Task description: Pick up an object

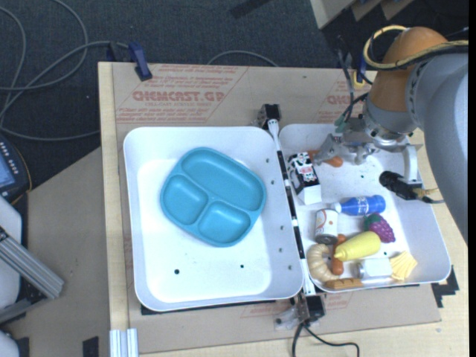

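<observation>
A croissant-shaped tan toy pastry (320, 260) and yellow plastic lemon (357, 246) crowd the right white bin (424, 222). Desk (186, 95) print reads "CHEMCAST". End effector (348, 149) hovers above; grip unclear.

Single fixed camera above bench (223, 95), looking down at a slant; both bins framed, left bin (149, 274) near centre.

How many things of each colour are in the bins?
Blue: 2, the plate and the bottle
Yellow: 2, the lemon and the wedge
Purple: 1, the grapes
Total: 5
</observation>
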Controlling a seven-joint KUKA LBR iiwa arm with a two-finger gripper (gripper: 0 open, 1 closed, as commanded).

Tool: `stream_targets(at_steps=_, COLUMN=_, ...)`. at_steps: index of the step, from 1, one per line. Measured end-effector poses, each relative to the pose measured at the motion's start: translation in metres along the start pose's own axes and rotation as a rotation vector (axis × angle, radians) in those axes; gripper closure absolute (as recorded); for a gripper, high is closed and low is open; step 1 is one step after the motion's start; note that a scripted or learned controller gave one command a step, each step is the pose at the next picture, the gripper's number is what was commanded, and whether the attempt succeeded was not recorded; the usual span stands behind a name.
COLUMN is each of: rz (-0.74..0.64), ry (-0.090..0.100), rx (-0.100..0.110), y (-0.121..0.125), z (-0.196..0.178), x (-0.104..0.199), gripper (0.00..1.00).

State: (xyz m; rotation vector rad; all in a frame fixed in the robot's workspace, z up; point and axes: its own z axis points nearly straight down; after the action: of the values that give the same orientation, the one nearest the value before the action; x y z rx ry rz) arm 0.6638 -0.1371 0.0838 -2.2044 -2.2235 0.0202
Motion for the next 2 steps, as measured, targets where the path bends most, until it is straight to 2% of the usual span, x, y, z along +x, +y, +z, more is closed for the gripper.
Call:
stream_targets(at_steps=1, rz=0.017, ry=0.001, rx=-0.009, y=-0.1, z=0.001, x=-0.045, gripper=0.0)
stream_targets(at_steps=2, rz=0.014, ry=0.004, rx=-0.011, y=-0.163, z=0.002, x=-0.072, gripper=0.0)
